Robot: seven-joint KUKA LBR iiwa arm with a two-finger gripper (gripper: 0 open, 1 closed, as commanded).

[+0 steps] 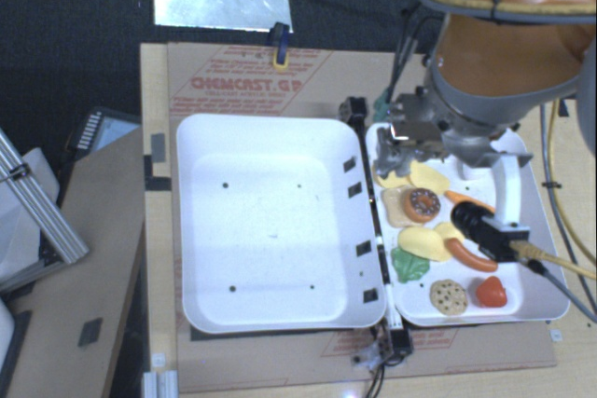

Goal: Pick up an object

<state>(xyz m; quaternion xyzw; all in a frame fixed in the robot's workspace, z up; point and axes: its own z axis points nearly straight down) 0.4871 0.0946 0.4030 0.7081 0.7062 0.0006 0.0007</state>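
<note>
The big grey and orange arm [508, 23] hangs over the far end of the right-hand bin [550, 289]. It is 1 of 2 white bins that sit side by side on a brown cardboard sheet [247, 79]. The gripper [401, 143] is down low near that bin's far left corner, and I cannot tell if it is open or closed.

All the toy food lies in this bin. Just in front of the gripper is a yellow piece [427, 178]. Next to that is a brown donut [422, 203] with sprinkles, lying on a pale slice [395, 210]. An orange carrot [468, 199] is just to the right of the donut.

Nearer to me lie 3 more things: a yellow fruit [424, 243], a red-orange sausage [471, 256] touching it, and a green leafy bit [409, 267]. At the near end are a cookie [449, 296] and a red tomato [492, 292], close together. The left-hand bin [270, 219] sits right beside this one.
</note>
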